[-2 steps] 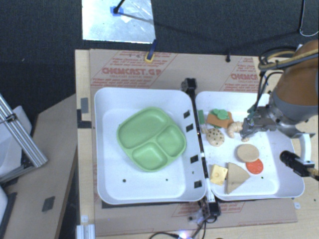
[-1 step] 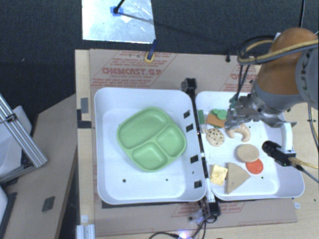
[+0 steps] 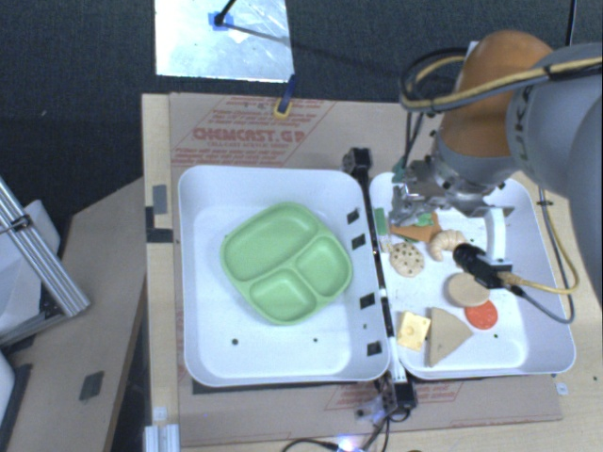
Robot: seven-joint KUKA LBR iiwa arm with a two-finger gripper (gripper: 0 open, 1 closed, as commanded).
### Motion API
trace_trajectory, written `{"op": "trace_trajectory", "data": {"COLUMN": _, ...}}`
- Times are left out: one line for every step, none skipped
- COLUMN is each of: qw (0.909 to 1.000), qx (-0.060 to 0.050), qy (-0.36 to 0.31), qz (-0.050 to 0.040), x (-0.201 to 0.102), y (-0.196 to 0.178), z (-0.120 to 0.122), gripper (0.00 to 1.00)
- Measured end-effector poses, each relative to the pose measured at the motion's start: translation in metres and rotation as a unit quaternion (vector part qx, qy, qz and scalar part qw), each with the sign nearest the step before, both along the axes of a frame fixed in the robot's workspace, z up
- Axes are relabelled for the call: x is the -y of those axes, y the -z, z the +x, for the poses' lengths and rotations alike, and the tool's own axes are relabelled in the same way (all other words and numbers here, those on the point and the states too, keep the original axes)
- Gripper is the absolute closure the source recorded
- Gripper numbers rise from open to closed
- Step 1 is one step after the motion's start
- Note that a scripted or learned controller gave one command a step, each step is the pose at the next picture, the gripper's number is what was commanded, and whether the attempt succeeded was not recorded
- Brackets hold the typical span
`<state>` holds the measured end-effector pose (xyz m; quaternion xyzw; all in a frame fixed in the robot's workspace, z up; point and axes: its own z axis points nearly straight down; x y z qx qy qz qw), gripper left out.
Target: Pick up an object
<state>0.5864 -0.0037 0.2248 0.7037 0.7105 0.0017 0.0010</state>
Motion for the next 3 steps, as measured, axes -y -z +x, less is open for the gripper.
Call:
{"op": "trace_trajectory", "data": {"qw": 1.0, "qx": -0.002, "qy": 0.001, "qz": 0.0001, "x": -0.004, "y": -0.01, "z": -0.011, "gripper": 1.0}}
{"op": "trace_trajectory", "data": {"qw": 1.0, "qx": -0.002, "qy": 0.001, "qz": -0.0004, "x": -0.011, "y": -0.006, "z": -0.01, "gripper": 1.0}}
{"op": "trace_trajectory", "data": {"qw": 1.0, "qx": -0.002, "qy": 0.005, "qz": -0.001, "x": -0.002, "y": 0.006, "z": -0.017, "gripper": 1.0}}
